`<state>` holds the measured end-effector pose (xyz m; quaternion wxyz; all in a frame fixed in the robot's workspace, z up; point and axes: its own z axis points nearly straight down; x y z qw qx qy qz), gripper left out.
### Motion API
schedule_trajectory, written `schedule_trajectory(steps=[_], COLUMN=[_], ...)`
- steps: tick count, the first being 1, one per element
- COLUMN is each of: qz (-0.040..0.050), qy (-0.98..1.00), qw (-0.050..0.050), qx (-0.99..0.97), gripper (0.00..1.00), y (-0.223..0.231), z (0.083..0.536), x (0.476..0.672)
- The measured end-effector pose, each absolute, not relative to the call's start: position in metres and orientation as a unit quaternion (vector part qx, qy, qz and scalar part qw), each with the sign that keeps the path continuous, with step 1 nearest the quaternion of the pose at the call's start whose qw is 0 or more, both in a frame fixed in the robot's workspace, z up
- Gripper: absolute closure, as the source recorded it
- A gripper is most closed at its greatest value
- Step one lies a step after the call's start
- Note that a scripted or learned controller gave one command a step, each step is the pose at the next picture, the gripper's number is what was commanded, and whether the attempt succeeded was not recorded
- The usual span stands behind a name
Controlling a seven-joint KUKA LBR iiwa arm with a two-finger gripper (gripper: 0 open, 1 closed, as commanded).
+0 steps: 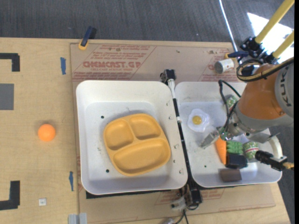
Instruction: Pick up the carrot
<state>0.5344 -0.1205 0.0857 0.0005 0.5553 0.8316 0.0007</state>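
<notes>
The arm point(261, 101) reaches over the right bin point(205, 174). Its gripper point(223, 135) hangs just above the carrot point(221, 150), which lies among clutter near the bin's middle; whether it is open or closed I cannot tell. The carrot looks like a light, stiff, smooth toy, likely slippery; grip it across its thicker middle.

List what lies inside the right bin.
In the right bin: a carrot, a fried egg, a brown block, a dark blue piece and green items. The arm covers the bin's right part, so anything beneath it is hidden.
</notes>
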Motion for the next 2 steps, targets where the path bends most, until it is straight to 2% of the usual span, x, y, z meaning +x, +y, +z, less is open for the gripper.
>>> schedule_trajectory(steps=[1,2], qz=[0.0019,0.0007], qy=[0.831,0.829], qw=[0.002,0.001], qx=[0.556,0.559], gripper=[1.00,1.00], y=[-0.120,-0.051], z=[0.096,0.212], x=[0.536,0.528])
